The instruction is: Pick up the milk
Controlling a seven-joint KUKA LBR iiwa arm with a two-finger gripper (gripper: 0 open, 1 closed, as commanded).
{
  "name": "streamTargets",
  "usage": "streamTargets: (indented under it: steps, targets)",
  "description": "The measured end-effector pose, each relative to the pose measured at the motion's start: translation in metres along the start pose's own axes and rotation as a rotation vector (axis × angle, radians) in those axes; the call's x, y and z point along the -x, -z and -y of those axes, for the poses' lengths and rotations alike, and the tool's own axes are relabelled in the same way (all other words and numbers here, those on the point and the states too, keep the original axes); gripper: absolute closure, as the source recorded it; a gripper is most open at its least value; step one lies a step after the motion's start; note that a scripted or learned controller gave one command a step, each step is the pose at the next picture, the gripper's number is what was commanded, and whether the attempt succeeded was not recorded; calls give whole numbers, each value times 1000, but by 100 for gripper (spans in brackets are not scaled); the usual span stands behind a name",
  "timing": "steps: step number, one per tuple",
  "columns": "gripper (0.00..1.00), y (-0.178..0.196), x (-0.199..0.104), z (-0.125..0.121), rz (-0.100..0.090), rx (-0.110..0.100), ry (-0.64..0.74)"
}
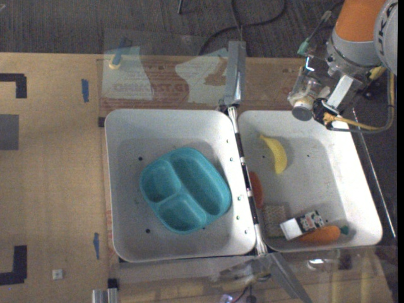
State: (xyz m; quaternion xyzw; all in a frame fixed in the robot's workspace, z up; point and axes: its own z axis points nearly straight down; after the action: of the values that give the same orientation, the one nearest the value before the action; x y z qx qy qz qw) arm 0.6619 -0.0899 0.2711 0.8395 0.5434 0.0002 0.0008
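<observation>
Claw (314,106) above far rim of right bin (363,188), milk carton (303,223) untouched.

Milk carton lying flat near that bin's near edge, touching an orange carrot (322,234) on its near side and just beside a beige sponge (273,218). Yellow banana (276,153) farther back in same bin, well apart from carton. Teal divided plate (184,188) in left bin (126,169). Cannot tell whether claw spread or pressed together.
</observation>
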Motion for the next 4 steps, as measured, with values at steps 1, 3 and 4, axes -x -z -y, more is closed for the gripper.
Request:
streamTargets:
  steps: [1,3,4]
  targets:
    - [100,156,49,-17,0,0,-165]
    - [100,173,79,-44,1,0,-602]
    - [100,183,73,-44,1,0,-593]
